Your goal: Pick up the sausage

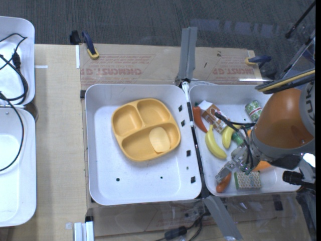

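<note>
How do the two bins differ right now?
The left bin holds a yellow divided plate, lying flat; the right bin holds a jumble of small items, among them a banana. The arm hangs over the right bin, not the left. Both are shallow and white.

one fixed camera | above bench (55, 134) | slanted downward | both bins (100, 149) framed

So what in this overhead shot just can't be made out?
- Gripper: small and blurred in the camera view; open or shut is unreadable.
- Right bin: its right part is covered by the arm.
- Green can: partly behind the arm.
- Sausage: a reddish piece by the divider may be it; too small to confirm.
</note>
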You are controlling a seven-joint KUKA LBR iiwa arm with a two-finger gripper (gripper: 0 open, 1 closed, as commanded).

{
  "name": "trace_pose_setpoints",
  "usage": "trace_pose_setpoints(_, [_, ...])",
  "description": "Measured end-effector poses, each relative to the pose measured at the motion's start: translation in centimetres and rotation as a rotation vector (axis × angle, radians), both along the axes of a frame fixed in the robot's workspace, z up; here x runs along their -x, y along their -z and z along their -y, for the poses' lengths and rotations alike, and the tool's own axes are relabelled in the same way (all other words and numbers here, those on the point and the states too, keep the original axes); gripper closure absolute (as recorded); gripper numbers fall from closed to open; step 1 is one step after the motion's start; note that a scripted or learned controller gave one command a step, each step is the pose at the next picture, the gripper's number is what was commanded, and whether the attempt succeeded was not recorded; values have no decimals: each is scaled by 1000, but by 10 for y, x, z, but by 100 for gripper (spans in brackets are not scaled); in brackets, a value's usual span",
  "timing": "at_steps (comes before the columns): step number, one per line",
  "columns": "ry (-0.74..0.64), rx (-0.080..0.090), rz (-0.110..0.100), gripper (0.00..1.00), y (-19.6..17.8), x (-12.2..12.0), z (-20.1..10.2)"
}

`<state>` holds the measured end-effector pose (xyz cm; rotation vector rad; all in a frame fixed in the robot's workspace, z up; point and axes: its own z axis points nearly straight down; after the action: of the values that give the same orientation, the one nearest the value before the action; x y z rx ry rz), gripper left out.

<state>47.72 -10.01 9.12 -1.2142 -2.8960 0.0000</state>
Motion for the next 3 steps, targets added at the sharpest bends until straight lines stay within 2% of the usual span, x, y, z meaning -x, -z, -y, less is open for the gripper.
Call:
trace_pose_setpoints(1, [6, 0, 2, 100, -9, -1, 1])
trace_pose_setpoints(2, [-165, 1, 3, 100, -124, -2, -53])
trace_pose_setpoints(3, [-165, 1, 3, 0, -124, -2, -53])
